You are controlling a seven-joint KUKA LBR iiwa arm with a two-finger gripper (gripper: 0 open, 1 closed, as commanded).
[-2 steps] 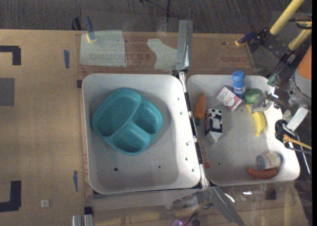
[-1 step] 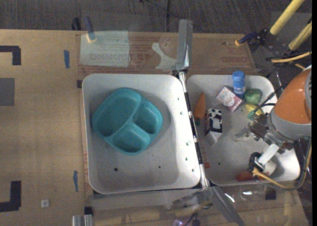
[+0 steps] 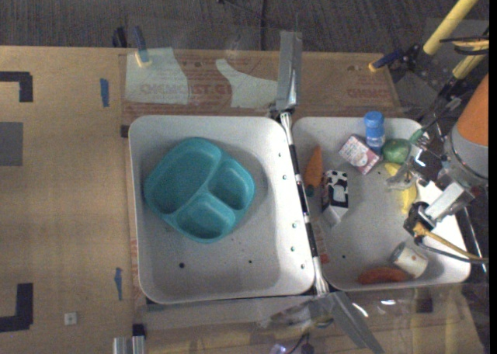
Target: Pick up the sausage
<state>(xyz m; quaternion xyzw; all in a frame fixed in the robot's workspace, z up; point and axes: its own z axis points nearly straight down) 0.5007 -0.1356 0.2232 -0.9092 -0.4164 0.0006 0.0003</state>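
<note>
1. The sausage (image 3: 383, 275) lies flat in the lower right of the frame, on the floor of the right bin (image 3: 365, 224) close to its front wall. It is a short reddish-orange length with its long axis running left to right.
2. It looks like a toy: probably light, somewhat firm and smooth-skinned, so it may roll or slip out of a grip near its rounded ends. The best hold is likely across the narrow middle, coming straight down. Breakage seems unlikely.
3. A pale cup (image 3: 409, 258) lies on its side just beside the sausage's right end, perhaps touching it. This leaves little room there, so the left half is the freer approach.
4. The claw (image 3: 404, 175) hangs over the right part of the same bin, further up the frame and well apart from the sausage. I cannot tell how far open it is, and nothing is visibly held in it.
5. The right bin also holds:
   - an orange carrot (image 3: 313, 168) by the left wall;
   - a black-and-white block (image 3: 335, 188);
   - a pink box (image 3: 359, 154);
   - a blue bottle (image 3: 374, 129);
   - a green piece (image 3: 396, 150);
   - a yellow piece (image 3: 408, 196) near the claw.
6. The left bin (image 3: 233, 267) carries one teal divided plate (image 3: 199, 188), with nothing in its compartments.
7. Both bins sit on the tan bench (image 3: 62, 189).
</note>
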